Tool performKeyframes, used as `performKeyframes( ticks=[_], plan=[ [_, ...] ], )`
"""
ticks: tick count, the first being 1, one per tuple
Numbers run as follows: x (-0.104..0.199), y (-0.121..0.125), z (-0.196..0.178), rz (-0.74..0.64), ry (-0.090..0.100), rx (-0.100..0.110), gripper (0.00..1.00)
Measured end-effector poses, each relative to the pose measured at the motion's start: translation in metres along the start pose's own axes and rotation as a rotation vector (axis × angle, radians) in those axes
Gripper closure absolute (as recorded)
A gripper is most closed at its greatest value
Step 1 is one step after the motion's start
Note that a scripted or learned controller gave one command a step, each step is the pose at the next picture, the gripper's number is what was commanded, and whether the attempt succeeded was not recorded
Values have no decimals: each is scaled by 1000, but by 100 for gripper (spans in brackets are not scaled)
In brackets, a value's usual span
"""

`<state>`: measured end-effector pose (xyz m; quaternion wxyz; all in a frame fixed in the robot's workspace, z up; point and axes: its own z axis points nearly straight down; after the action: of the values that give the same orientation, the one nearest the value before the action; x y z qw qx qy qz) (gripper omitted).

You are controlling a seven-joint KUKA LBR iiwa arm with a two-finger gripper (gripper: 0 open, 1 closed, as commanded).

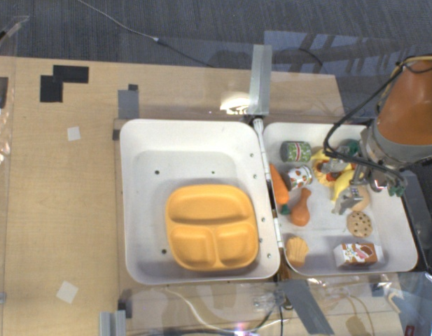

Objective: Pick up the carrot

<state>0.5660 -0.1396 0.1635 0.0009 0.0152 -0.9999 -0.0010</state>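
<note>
The grey arm with its orange band [410, 110] is cut off by the right edge. It hides part of the yellow plastic banana [339, 176], and the metal two-finger gripper [351, 200] is too small to read.

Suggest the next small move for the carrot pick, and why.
Probably shift the gripper left across the right bin toward the carrot. The gripper sits over the bin's right half near the cookie, while the carrot lies against the bin's left wall, beside the small can. It is not over the target yet.
</note>
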Motion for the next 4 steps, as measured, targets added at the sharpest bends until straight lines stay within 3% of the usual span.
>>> performKeyframes(
  ticks=[1,2,3,4],
  plan=[
    [20,2,73,-45,-20,6,0],
    [16,4,60,-52,-27,7,100],
    [57,-5,34,-360,-9,5,100],
    [30,-67,-22,-543,-13,10,100]
  ],
)
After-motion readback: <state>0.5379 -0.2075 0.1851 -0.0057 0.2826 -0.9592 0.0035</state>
